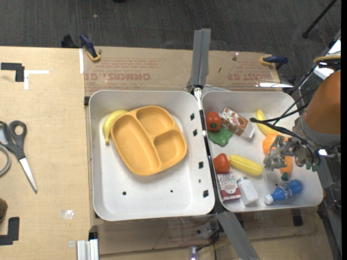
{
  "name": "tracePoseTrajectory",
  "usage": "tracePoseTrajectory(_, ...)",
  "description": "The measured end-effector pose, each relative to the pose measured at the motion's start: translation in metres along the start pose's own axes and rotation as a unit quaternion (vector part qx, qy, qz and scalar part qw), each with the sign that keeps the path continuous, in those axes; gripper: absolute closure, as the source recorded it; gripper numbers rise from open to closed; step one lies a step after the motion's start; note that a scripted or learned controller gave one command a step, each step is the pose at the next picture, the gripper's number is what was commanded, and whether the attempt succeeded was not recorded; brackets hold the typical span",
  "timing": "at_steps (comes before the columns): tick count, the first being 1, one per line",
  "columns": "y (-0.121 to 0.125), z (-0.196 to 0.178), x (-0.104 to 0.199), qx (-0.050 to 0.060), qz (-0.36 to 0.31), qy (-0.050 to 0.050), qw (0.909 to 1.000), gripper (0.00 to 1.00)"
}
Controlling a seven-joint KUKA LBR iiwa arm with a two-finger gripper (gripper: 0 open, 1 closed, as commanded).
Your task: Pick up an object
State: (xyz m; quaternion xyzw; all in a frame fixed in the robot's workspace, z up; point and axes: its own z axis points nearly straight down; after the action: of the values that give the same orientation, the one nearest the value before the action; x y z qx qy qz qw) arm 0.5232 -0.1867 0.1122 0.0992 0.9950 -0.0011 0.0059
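An ear of toy corn (245, 165) lies in the right-hand bin (217, 103), its long axis running left-to-right with a slight downward tilt, just to the left of the end effector (277, 157). An orange toy (269, 144) sits right at the end effector, partly hidden behind it. Whether anything is gripped, or how far it is open, cannot be told. The left bin (103, 161) on the desk (43, 145) holds a divided yellow plate (147, 140) and a banana (111, 121).

The gripper (277, 157) hangs in the right white bin (309, 202); yellow plastic corn cob (245, 165) just left, blue bottle (284, 192) apparently just before it.
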Motion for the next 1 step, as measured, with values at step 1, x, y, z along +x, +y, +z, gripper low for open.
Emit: tracePoseTrajectory(1, -0.0203, 0.0199, -0.0339, 0.0, 0.114, 0.004, 0.9935, 1.0)
